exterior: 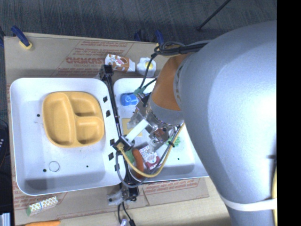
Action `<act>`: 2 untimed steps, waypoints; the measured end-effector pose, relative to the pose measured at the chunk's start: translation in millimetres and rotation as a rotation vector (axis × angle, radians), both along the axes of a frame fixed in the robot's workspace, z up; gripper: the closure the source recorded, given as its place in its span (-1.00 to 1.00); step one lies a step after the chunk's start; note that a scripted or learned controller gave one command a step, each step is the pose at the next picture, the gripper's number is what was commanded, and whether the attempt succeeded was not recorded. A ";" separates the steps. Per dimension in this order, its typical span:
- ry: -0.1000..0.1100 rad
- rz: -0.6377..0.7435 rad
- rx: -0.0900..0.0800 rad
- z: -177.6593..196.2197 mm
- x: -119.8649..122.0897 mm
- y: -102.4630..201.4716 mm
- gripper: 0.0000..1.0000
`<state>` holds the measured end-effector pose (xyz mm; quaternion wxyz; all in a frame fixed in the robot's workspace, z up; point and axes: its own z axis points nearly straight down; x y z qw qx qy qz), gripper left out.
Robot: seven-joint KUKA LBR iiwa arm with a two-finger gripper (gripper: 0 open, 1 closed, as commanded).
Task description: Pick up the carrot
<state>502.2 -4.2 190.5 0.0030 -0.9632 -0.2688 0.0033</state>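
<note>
Carrot, right bin, near corner: tool overhead

Item 1: carrot [139, 158], orange, lying at the near-left corner of the right bin [188, 163], close to the divider between bins. Long axis runs roughly near-to-far, slightly slanted. A red-and-white packet [151, 157] lies just beside it on the right.

Item 2: tool [149, 136], just beyond and slightly right of the carrot, above it; finger state cannot be told, cables and wrist obscure it. Judged: approach calls for a short shift toward the near-left.

Item 3: blue object [128, 99], far end of the same bin.

Item 4: yellow divided tray [73, 117], left bin [28, 173], well apart
</note>
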 end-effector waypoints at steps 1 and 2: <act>-0.002 -0.100 -0.002 0.6 35.6 -70.7 -1.00; 0.000 -0.251 -0.001 0.3 -25.0 -17.2 -1.00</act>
